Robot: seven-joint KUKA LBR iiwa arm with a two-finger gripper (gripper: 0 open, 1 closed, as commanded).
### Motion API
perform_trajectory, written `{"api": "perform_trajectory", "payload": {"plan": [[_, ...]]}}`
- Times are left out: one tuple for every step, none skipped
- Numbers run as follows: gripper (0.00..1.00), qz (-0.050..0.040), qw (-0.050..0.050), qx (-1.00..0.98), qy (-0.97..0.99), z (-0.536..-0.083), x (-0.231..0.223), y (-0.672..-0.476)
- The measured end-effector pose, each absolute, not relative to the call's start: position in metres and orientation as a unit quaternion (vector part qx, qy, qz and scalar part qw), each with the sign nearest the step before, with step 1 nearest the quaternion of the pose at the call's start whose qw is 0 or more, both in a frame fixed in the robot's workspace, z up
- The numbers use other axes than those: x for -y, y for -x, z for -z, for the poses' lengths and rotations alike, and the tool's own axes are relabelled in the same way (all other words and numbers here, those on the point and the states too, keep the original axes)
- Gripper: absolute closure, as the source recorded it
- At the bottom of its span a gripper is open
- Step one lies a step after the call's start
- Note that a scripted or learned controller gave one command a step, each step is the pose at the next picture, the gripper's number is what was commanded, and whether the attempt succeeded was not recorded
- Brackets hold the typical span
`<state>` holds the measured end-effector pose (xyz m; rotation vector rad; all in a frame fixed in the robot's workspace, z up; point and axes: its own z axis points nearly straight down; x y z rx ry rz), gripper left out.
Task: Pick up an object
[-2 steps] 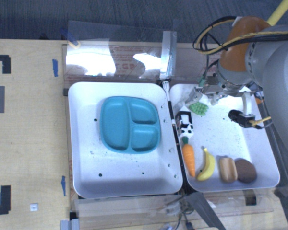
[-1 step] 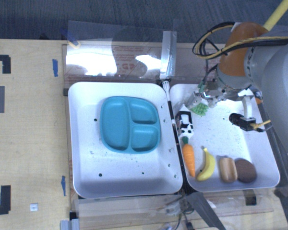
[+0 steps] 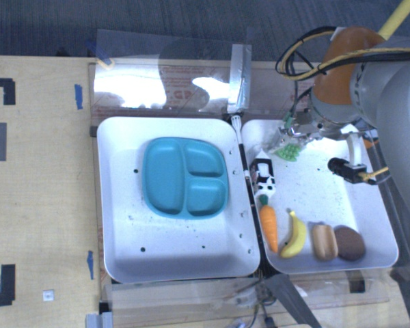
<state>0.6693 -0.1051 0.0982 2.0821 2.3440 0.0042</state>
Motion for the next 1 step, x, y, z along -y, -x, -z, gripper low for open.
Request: {"api": "perform_trajectory", "payload": {"plan": [[1.00, -0.0036, 0.003, -0.799, -0.602, -0.1892, 0.0049, -0.6305]]}}
